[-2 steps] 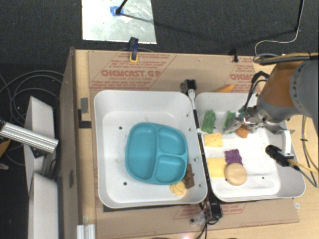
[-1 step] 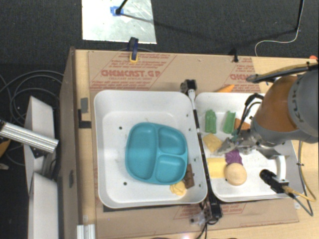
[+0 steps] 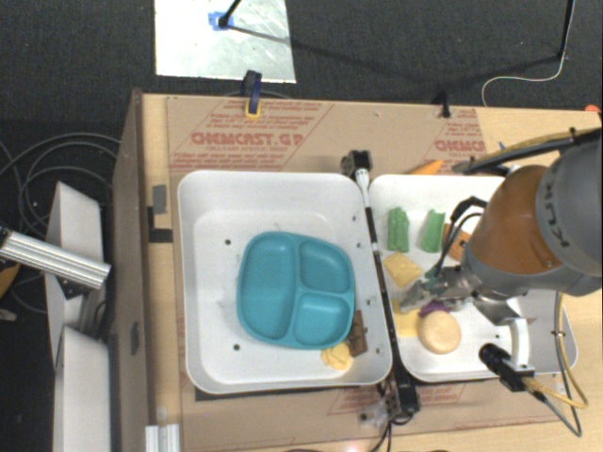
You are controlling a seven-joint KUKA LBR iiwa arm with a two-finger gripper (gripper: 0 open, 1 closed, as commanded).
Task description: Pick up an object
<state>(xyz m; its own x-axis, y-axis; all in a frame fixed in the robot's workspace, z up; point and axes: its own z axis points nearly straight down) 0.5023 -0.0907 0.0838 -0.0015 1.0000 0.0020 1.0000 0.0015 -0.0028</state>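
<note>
- Gripper (image 3: 435, 295) sits low inside the right bin (image 3: 490, 373), its tip buried among the pieces there; I judge it is placed so because this bin holds the loose, graspable things.
- Whether it is open or closed, and whether it has anything, I cannot tell: the wrist and the orange band (image 3: 509, 219) cover most of it.
- Right bin contents: two green blocks (image 3: 399, 229) side by side near the far wall, a pale yellow wedge (image 3: 402, 269) just below them, a small purple piece (image 3: 435, 306) at the gripper's tip, and a round cream ball (image 3: 439, 332) just beside it toward the near wall.
- Likeliest object for the pick, by my reading, is the purple piece or the cream ball, both lying on the bin floor.
- Left bin (image 3: 203, 252) holds a teal divided plate (image 3: 297, 288) lying flat in its middle, with a yellow scrap (image 3: 336, 356) and a brown piece (image 3: 358, 335) at the plate's near edge.
- Crowding is a risk: the pieces lie close together.
</note>
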